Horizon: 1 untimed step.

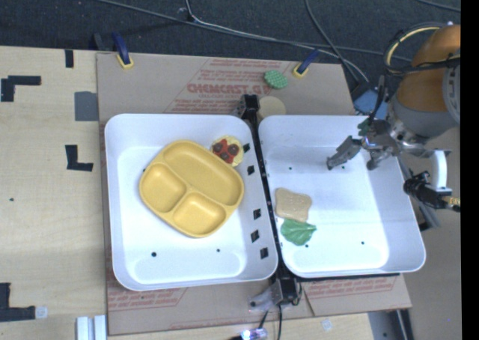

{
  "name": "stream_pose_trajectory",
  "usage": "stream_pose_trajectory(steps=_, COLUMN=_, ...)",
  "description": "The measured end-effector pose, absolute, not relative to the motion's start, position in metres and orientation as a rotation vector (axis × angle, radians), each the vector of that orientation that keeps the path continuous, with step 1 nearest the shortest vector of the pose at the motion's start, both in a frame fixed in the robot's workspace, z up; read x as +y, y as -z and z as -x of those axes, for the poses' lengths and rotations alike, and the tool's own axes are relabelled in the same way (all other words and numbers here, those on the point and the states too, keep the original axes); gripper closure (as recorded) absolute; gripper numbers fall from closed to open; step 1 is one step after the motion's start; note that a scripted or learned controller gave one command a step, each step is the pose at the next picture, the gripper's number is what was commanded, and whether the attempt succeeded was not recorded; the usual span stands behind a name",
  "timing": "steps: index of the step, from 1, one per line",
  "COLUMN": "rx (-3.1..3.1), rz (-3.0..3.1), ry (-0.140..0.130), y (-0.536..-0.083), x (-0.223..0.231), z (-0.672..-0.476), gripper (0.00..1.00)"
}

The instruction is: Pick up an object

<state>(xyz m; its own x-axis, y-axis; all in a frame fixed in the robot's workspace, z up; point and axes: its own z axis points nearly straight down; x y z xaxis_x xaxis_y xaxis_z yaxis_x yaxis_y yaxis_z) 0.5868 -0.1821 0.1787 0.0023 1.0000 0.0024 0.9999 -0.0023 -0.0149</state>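
You see the claw (358, 153) over the right bin (389, 252), near its far edge. Its two fingers are spread apart and there is nothing between them. The nearest things to pick, one tan sponge-like piece (293, 203) and one green leaf-like piece (298, 233), lie touching each other by this bin's left wall, well apart from the claw. I think the claw could close on air, or push one piece against the wall. In the left bin (127, 256) are one yellow divided plate (191, 187) and one small red item (227, 150).
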Motion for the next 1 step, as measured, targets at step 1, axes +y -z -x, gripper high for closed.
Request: stream_pose_trajectory(steps=1, rx=-2.222, rz=2.22, ry=-0.002, y=-0.1866, x=-0.1819, z=-0.5903, gripper=0.0)
